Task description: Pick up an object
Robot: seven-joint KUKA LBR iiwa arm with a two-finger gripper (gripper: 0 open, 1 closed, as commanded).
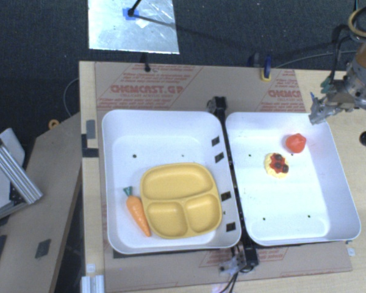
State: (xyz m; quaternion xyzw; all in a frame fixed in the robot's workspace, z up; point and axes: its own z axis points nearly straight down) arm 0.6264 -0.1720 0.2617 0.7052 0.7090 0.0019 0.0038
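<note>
In the right bin lie a small red fruit-like piece and, just left and below it, a yellow pastry with red and dark topping. The left bin holds a yellow divided plate with an orange carrot lying against its left side. My gripper hangs at the far right corner of the right bin, above and to the right of the red piece, apart from it. Nothing shows in its grasp.
A black divider with clips runs between the two bins. A shiny foil sheet lies beyond the bench at top left. Cables trail across the back near the arm. An aluminium bar sits off the bench's left side.
</note>
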